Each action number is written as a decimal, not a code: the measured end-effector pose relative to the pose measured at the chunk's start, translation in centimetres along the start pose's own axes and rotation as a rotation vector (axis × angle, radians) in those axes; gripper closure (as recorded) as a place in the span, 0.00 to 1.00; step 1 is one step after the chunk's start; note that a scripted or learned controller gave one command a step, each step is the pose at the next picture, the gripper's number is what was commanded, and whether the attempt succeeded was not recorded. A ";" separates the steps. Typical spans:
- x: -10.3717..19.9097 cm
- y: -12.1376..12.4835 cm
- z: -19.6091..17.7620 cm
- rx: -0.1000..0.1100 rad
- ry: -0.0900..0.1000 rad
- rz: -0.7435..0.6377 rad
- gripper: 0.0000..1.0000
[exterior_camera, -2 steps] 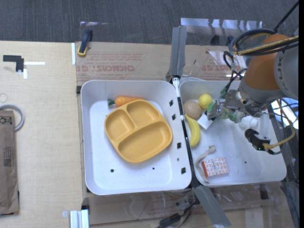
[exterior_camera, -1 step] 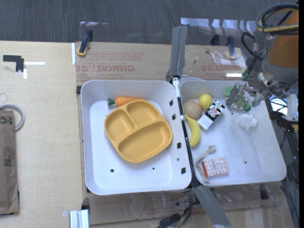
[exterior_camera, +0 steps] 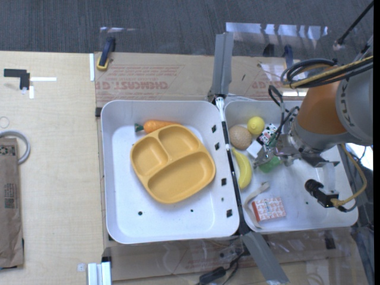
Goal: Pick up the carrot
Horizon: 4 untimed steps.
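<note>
The carrot is lying in the left bin, toward the upper middle of the frame, tucked against the upper edge of the yellow divided plate and seemingly touching its rim. Its long axis is running roughly left to right, with the green stub pointing left and the orange body pointing right. The gripper is hovering over the right bin, at the right of the frame, low among a lemon, a brownish round fruit, a banana and something green just beneath it. How wide it is set, and whether it has anything in hold, I cannot tell from here, because the wrist and clutter are masking it. So the carrot is sitting well apart from the arm, to the left and a little upward in the frame, across the wall dividing the bins. I am judging that the next move calls for lifting clear, crossing that wall leftward, and closing across the carrot's short width rather than along its length.
</note>
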<state>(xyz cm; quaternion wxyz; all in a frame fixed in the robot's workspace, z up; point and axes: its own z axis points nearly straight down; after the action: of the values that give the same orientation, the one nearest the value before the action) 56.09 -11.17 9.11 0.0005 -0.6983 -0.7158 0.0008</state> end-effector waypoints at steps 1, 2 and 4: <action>1.1 -3.7 0.0 0.000 0.000 -0.196 0.00; 3.8 -8.3 -9.9 0.001 0.000 0.006 0.00; 1.5 -7.1 0.1 0.001 0.001 -0.287 0.00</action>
<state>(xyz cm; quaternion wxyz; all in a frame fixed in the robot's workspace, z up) 48.99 -9.88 9.06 0.0012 -0.5889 -0.8082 0.0009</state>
